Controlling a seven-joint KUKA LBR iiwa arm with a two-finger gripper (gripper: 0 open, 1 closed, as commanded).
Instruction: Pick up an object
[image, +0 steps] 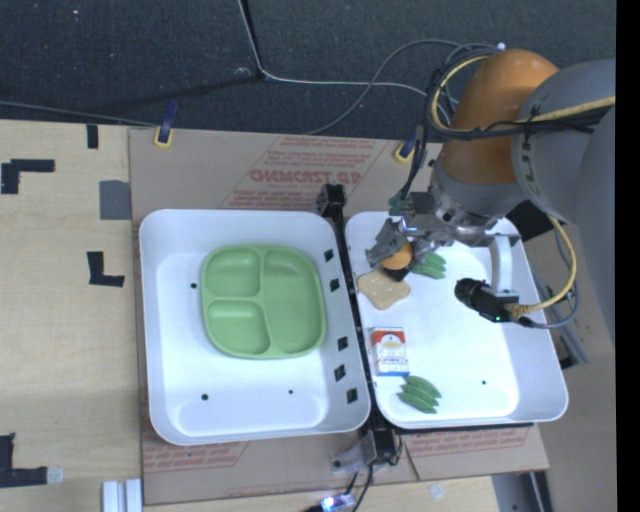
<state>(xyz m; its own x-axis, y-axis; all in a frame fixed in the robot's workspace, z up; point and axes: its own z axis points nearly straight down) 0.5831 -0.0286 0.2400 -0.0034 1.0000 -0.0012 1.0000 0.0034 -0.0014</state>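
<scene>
My gripper (395, 250) hangs low over the back left corner of the right bin (520, 395). A small orange piece (397, 260) sits between its grey fingers, just above a tan bread-like slice (385, 290). A green pod (431, 266) lies right beside the gripper. Nearer the front lie a red and white packet (390, 352) and another green pod (420, 393). The grey arm with its orange band (495, 95) reaches in from the right.
The left bin (170, 400) holds a green divided plate (264, 300). A black cable and connector (485, 298) hang over the right bin beside the gripper. A black divider (345, 300) runs between the bins.
</scene>
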